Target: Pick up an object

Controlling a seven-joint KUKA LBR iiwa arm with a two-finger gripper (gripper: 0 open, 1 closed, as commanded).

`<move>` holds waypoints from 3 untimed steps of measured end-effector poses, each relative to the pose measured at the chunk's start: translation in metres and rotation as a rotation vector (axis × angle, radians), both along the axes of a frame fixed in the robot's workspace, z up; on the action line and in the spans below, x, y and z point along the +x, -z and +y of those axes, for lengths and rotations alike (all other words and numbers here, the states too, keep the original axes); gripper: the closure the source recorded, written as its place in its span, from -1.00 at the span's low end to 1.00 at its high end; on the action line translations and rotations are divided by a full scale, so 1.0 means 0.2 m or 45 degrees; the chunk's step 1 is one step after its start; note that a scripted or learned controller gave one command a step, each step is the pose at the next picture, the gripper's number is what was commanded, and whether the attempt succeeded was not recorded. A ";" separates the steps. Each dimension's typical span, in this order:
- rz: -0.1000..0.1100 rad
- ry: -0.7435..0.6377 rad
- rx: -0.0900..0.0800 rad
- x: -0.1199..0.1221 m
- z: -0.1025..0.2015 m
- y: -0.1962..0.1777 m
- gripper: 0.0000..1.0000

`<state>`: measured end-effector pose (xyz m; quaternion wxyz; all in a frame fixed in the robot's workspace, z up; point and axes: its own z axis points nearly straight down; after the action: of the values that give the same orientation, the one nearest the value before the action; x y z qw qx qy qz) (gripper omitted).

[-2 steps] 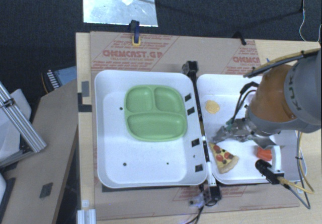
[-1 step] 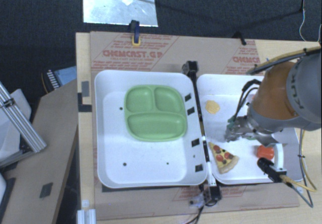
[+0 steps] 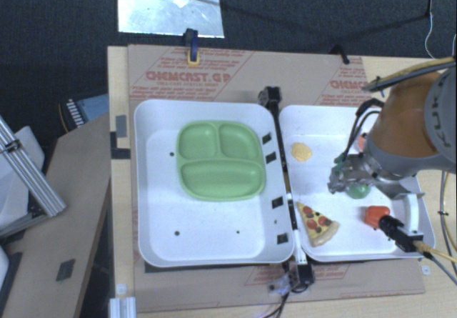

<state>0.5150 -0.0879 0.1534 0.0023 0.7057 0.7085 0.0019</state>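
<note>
My gripper (image 3: 345, 179) hangs low over the right bin (image 3: 321, 118), near its right side. A green object (image 3: 358, 191) peeks out just beneath and to the right of it, mostly hidden by the gripper. A pizza slice toy (image 3: 317, 223) lies at the bin's front left. Toward the back left of the bin rests a small yellow piece (image 3: 302, 152). A red-orange object (image 3: 376, 216) sits at the front right, close to the gripper.
The left bin (image 3: 157, 238) holds a green divided plate (image 3: 220, 160) at its middle. The grey arm with its orange band (image 3: 407, 113) reaches in over the right bin's right edge. A black divider (image 3: 280, 159) runs between the bins.
</note>
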 end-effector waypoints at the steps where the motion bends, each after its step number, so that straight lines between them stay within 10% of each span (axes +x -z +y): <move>1: 0.000 0.000 -0.001 -0.04 -0.02 -0.27 1.00; 3: 0.005 -0.007 0.003 0.03 0.24 -0.27 1.00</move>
<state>0.5219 -0.0401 0.2078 0.0001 0.7038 0.7104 0.0014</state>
